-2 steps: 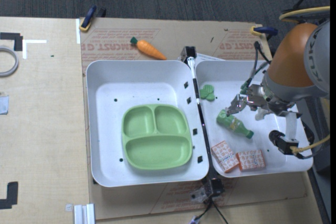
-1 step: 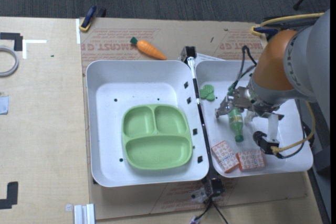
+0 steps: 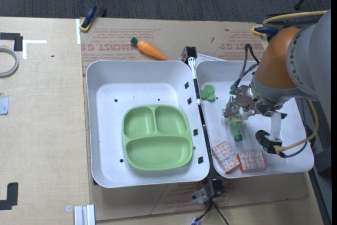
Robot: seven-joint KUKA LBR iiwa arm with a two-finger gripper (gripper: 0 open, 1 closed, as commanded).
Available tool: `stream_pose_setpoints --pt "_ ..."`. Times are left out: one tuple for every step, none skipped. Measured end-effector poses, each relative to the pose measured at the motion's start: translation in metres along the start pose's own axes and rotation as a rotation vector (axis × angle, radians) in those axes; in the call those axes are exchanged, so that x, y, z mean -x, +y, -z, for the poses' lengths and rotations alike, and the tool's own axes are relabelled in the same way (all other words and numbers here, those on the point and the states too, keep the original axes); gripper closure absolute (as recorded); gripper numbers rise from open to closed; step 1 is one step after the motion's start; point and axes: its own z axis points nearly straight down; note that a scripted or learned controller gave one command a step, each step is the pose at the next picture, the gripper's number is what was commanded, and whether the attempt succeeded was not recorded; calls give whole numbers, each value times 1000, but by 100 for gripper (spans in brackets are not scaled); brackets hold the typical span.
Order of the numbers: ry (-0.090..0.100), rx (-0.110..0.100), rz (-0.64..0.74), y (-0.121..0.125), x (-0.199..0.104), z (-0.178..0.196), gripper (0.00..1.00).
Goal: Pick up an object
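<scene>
My gripper (image 3: pixel 233 109) hangs low over the middle of the right bin (image 3: pixel 295 166), under the grey arm with its orange band (image 3: pixel 276 60). Directly below its tip lies a small green bottle (image 3: pixel 236 128), pointing toward the bin's front. I cannot make out whether the bottle is gripped or merely touched. A green leafy toy (image 3: pixel 208 93) sits near the bin's left wall. Two red-and-white boxes (image 3: pixel 225 157) (image 3: pixel 251 160) lie along the front edge.
The left bin (image 3: pixel 100 113) holds a green divided plate (image 3: pixel 157 138). A toy carrot (image 3: pixel 149 48) lies on the cardboard behind the bins, and a blue clip (image 3: pixel 88 17) is at the back left. Cables loop at the arm's right side (image 3: pixel 295 145).
</scene>
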Motion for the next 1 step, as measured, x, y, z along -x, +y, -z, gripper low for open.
stream_pose_setpoints --pt "0 1 -66 -72 -1 90 100"
